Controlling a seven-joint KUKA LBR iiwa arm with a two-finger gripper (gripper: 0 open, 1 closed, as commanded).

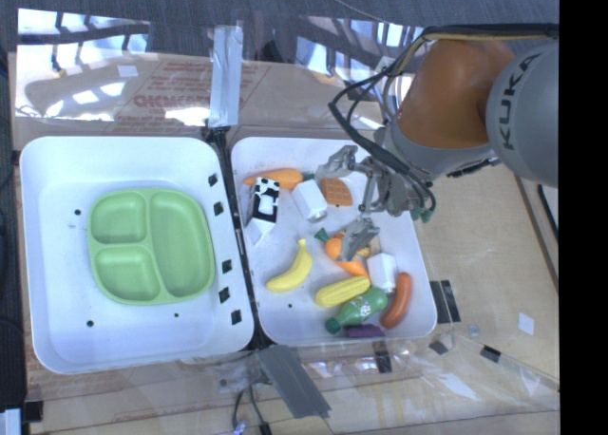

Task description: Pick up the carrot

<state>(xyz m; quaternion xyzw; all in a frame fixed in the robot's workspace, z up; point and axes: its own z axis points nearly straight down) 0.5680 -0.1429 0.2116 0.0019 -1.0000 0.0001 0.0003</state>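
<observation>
Across the tabletop (pixel 494 262) sit two shallow white bins side by side, and the grey arm (pixel 475 101) with its orange band reaches in from the right over the right bin (pixel 285 153). The left bin (pixel 57 234) carries a green divided plate (pixel 150 245). Low over the middle of the right bin hangs the pincer (pixel 358 234), its tips right at the carrot (pixel 337 247); whether the fingers are spread or pressed together cannot be told, nor whether anything sits between them. That carrot lies in the middle of the right bin, partly hidden under the pincer, so only a short orange stretch shows, with a bit of green at its upper left end; its long axis seems to run from upper left to lower right, though the cover makes this unsure. Crowding it are a banana (pixel 294 270) to the left, a yellow corn-like piece (pixel 342 291) just below, a white block (pixel 381 270) at its right, and a red sausage (pixel 398 298) further right. A green bottle-shaped toy (pixel 359 310) and a dark purple piece (pixel 361 331) lie near the front wall. Toward the back wall are an orange piece (pixel 276 179), a black and white toy (pixel 264 203), a white cube (pixel 310 199) and a brown square item (pixel 338 192).
</observation>
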